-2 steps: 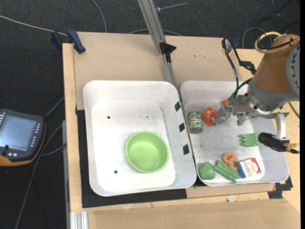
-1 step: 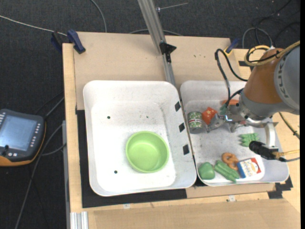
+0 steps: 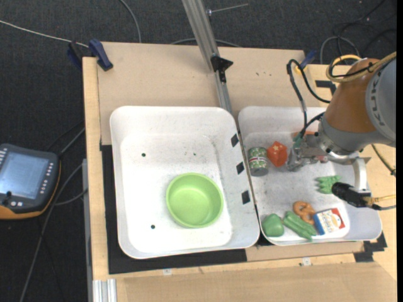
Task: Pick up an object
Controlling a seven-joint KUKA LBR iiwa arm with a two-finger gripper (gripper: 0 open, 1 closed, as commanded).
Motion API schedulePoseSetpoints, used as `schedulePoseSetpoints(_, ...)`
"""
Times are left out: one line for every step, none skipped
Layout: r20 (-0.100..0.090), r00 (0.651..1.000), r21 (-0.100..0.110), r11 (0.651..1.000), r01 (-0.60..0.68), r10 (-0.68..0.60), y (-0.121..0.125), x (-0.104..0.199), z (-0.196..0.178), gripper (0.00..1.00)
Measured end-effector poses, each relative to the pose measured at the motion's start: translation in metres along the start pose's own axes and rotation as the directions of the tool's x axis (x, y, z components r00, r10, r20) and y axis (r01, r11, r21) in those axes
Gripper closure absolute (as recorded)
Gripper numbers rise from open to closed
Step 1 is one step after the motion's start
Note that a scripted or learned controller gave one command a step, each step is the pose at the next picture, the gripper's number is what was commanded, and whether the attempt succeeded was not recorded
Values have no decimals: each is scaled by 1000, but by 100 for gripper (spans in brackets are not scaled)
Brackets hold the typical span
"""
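My gripper hangs low in the right bin, just right of a red-orange object and a small green-labelled can. The arm's grey body and orange band come in from the right above it. Along the bin's front lie a green rounded piece, a long green vegetable toy, a brown pretzel-like ring and a white and red packet. A small green frilly toy sits right of the gripper. Nothing shows between the gripper's tips.
The left bin holds a light green bowl. A metal pole slants down to the divider between the bins. Black cables loop near the arm at upper right. A handheld pendant lies off the bench at left.
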State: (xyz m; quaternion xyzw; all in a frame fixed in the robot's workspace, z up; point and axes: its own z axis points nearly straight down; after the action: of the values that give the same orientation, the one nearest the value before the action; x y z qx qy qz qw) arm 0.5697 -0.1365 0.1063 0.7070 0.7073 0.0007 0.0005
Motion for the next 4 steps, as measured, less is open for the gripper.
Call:
schedulePoseSetpoints(1, 1000, -4, 1000, 0, 0, 7, -6, -59, 100)
schedulePoseSetpoints(1, 1000, -5, 1000, 0, 0, 9, -3, -122, 100)
schedulePoseSetpoints(1, 1000, -4, 1000, 0, 0, 0, -2, -172, 100)
schedulePoseSetpoints(0, 1000, -1, 1000, 0, 0, 1, -2, -187, 100)
